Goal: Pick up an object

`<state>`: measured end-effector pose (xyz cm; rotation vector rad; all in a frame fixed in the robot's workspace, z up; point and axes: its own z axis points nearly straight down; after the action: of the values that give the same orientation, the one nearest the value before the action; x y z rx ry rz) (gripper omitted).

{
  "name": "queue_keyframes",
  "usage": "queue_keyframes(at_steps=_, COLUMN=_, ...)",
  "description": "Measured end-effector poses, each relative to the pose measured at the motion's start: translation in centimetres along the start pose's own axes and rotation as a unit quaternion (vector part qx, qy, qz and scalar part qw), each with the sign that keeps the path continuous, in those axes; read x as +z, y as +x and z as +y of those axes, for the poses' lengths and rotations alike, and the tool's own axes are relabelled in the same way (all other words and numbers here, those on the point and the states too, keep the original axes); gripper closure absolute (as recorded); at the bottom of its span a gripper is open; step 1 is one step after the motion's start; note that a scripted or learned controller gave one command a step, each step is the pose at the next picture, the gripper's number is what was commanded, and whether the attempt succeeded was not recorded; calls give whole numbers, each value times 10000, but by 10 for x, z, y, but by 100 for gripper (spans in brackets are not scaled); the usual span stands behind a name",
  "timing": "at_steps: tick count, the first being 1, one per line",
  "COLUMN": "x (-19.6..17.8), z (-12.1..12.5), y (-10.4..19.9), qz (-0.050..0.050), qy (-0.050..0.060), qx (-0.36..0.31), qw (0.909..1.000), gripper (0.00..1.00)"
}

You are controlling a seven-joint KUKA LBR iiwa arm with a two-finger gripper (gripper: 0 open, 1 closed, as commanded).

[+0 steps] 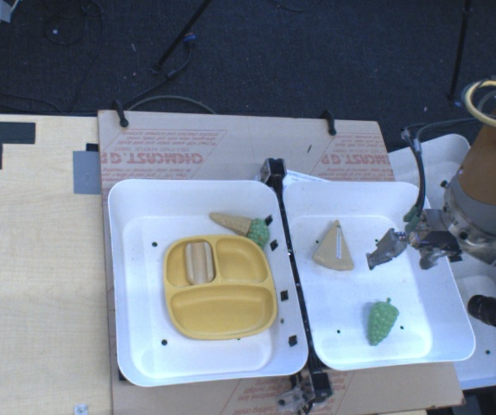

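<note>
Grey gripper point(392, 249) hovering open, holding nothing, in right bin point(455, 340) between tan wedge point(335, 247) and far edge; risking missing it.

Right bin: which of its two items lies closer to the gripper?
The tan wedge, left of the gripper; the green grape bunch lies further down.

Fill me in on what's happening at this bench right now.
A robot arm reaches in from the right, its gripper over the right bin with nothing between its fingers. In that bin lie a tan wedge and a green grape bunch. The left bin holds a yellow divided plate with a small tan piece in one compartment, and a cone with a green top beside the plate.
</note>
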<state>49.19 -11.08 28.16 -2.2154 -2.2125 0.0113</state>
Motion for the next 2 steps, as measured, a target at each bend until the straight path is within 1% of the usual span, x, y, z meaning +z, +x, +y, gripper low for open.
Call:
queue_keyframes(at_steps=1, x=-4, z=1, y=0, qz=-5, qy=-40, qx=-7, qw=10000, gripper=0)
queue_keyframes(at_steps=2, x=46, z=-8, y=-3, qz=-1, qy=-19, qx=-5, qw=10000, gripper=0)
